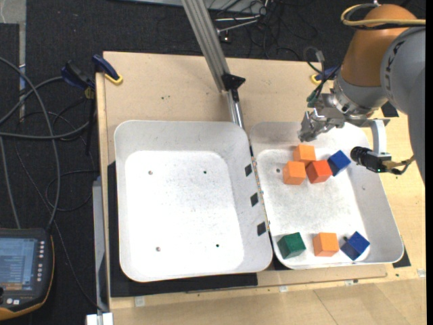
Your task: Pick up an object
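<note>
The right bin [369,212] holds several small blocks. Near its far end sit an orange block [304,153], a second orange block [293,172], a red-orange block [318,171] and a blue block [339,161], bunched together. Along the near edge lie a green block [292,244], an orange block [325,244] and a blue block [355,245]. My gripper [309,131] hangs over the bin's far edge, just above and behind the topmost orange block. Nothing shows between its fingers.
The left bin [181,196] lies beside the right one, with black clips along their shared wall. A slanted metal pole [210,39] crosses the bench's far side. Cables and a tablet [20,269] lie off the bench at left.
</note>
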Available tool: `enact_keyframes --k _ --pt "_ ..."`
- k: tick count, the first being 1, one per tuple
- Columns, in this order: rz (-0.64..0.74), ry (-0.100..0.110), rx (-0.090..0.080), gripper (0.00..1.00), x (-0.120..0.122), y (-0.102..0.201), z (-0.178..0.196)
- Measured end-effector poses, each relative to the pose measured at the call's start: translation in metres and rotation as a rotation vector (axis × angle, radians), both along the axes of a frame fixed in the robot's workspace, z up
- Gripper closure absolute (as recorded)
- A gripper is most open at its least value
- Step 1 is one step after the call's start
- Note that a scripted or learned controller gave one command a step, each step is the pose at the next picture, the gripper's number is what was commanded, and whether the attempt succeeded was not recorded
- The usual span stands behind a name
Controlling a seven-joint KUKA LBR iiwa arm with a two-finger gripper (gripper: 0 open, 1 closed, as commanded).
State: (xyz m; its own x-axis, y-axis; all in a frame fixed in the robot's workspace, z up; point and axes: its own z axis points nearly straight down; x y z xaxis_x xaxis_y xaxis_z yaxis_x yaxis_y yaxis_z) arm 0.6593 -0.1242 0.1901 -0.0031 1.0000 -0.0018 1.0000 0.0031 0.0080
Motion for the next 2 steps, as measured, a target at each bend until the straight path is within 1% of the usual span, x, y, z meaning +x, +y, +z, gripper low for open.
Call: enact_keyframes --k 1,2 --pt "-0.001 0.003 0.001 1.00 0.001 0.000 0.019" --pt "0.004 0.005 0.003 1.00 0.003 0.047 0.028"
